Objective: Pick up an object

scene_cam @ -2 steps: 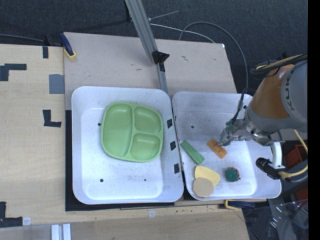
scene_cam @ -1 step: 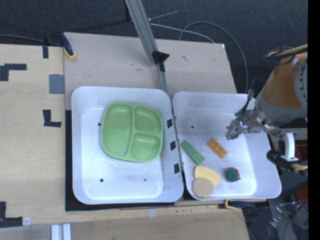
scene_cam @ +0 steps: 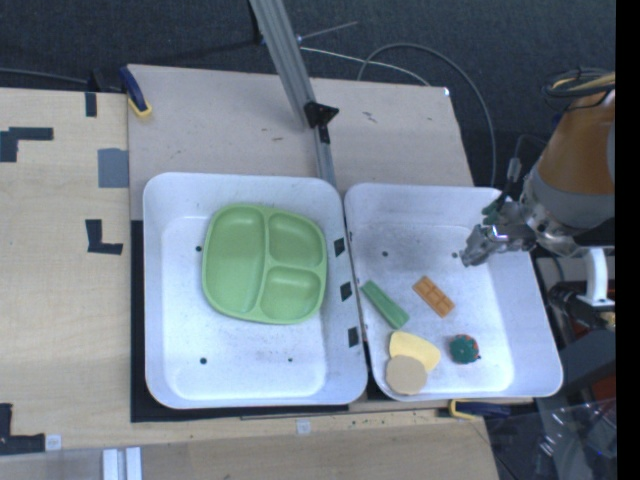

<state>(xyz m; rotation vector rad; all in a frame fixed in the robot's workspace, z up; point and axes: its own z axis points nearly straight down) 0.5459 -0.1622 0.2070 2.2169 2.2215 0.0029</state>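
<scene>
Over the right bin (scene_cam: 520,363), the arm's end effector (scene_cam: 476,249) hangs tilted leftward, grip state unclear.

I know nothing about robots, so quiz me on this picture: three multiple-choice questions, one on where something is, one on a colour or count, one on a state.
1. Where does the green divided plate lie?
A. left bin
B. right bin
C. on the bare bench

2. How many small objects lie in the right bin?
A. two
B. five
C. eight

3. What is between the fingers of the gripper?
A. the orange block
B. the green stick
C. nothing

Answers:
1 A, it fills the middle of the left bin.
2 B, green stick, orange block, yellow piece, tan disc, small green and red item.
3 C, the gripper sits above bare bin floor.
</scene>
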